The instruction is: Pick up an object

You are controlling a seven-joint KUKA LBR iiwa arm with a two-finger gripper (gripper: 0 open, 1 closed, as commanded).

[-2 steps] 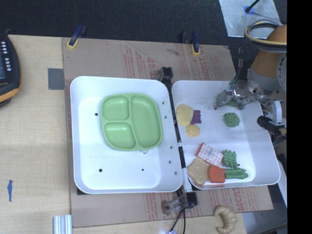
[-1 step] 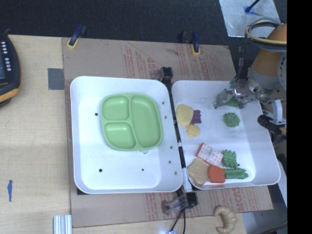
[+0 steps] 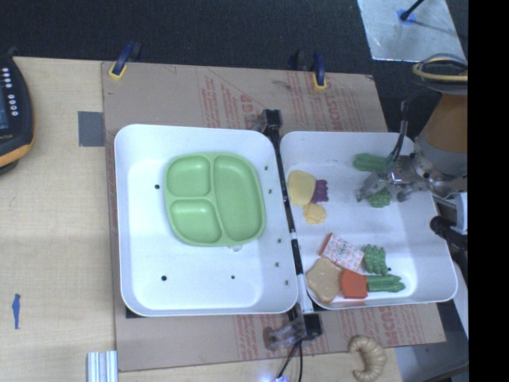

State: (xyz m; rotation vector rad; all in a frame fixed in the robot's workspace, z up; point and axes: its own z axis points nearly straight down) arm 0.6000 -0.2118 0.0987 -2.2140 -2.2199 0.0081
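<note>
The pincer (image 3: 382, 188) is low over the far part of the right bin (image 3: 421, 237), at the end of the grey arm (image 3: 445, 146) that comes in from the right. Its metal fingers stand a little apart, but I cannot tell if they are wide or narrow, and nothing is clearly seen between them. A small green piece (image 3: 380, 200) lies just under the fingertips, touching or almost touching them. A second green piece (image 3: 368, 162) lies just beyond, on the far side of the pincer.

To the left in the same bin there is a round yellow piece (image 3: 301, 186) with a small purple thing (image 3: 321, 189) beside it, and a smaller yellow piece (image 3: 315, 212) just near of them. At the near edge of the bin lie a red and white packet (image 3: 342, 251), a slice of bread (image 3: 324, 281), an orange block (image 3: 354, 285) and some green vegetables (image 3: 380, 269), all close together.

The left bin (image 3: 143, 277) holds a green plate with three sections (image 3: 215, 199), in its far half. Both bins stand on a brown cardboard sheet (image 3: 199, 94) on the wooden table (image 3: 48, 237). A croissant (image 3: 369, 356) lies on the cardboard, near of the right bin.
</note>
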